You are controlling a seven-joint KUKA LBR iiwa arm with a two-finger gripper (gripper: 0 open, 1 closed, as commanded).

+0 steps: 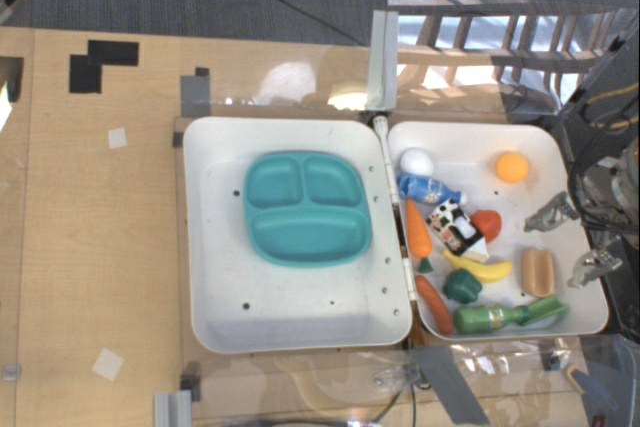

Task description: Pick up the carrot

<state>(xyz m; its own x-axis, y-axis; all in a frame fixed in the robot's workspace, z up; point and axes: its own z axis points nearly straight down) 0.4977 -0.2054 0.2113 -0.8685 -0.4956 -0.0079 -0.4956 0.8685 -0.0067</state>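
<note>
The carrot (417, 229) is orange with a small green top at its near end. It lies along the left wall of the right bin (545, 143), just left of a black-and-white cow toy (453, 223). My gripper (571, 240) hangs over the right side of that bin, well to the right of the carrot. Its two grey fingers (549, 213) stand apart, open, with nothing between them.
The right bin also holds a white ball (416, 161), an orange ball (512, 167), a blue packet (428, 187), a red tomato (488, 224), a banana (482, 268), a green pepper (462, 287), a red sausage (433, 304), a green bottle (506, 317) and a bun (538, 272). A teal divided plate (305, 208) lies in the left bin (215, 315).
</note>
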